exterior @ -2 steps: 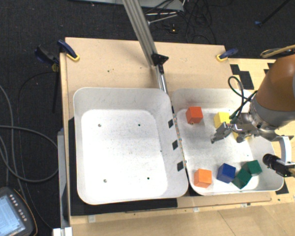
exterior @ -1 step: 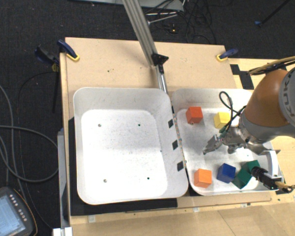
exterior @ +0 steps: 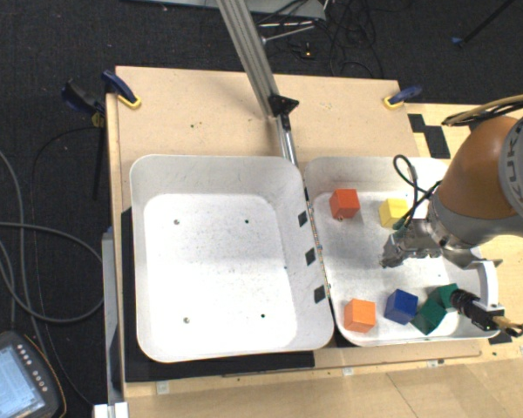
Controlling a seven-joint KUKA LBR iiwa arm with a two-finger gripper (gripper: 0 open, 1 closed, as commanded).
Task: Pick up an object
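Gripper (exterior: 394, 256) down in the right bin (exterior: 392, 339), with five coloured blocks around it

Nearest me, along the front wall of that bin, sit an orange cube (exterior: 359, 314), a blue cube (exterior: 402, 306) just beside it and a green block (exterior: 431, 313) touching the blue one. Behind them the gripper hangs over bare bin floor, apart from every block, on the grey arm (exterior: 484, 177) with its orange band that reaches in from the right. From here I cannot tell whether the gripper is open or closed, and nothing shows in its grasp. Further back lie a yellow cube (exterior: 391, 212), close behind the gripper, and a red-orange cube (exterior: 344, 204) near the wall shared with the left bin (exterior: 209, 259). Beyond both bins the bench (exterior: 209, 120) carries a slanted metal pole (exterior: 253, 50) and blue clamps (exterior: 113, 84) at its far corners
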